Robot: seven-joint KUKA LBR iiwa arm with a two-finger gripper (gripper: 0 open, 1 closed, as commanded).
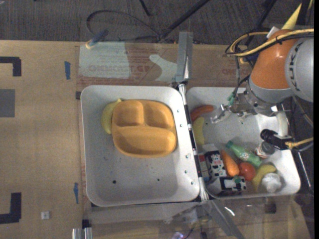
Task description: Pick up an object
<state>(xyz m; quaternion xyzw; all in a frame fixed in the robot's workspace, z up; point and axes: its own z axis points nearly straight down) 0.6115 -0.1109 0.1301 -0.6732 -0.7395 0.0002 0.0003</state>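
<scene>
The gripper (233,109) hangs over the far part of the right bin (294,176), and it grips nothing (whether it is open, one cannot tell). The toys, among them a carrot (230,164) and a green bottle (243,152), crowd the near edge, so the arm has room to descend.

dark grey carpet floor (60,9); black tripod legs (199,4) and looped cable (114,19) across it; tan bench top (40,148) with black markings.

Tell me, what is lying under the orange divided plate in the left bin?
A yellow object sticks out from under the orange divided plate at its left edge. The plate covers the rest of it, so I cannot identify it.
</scene>
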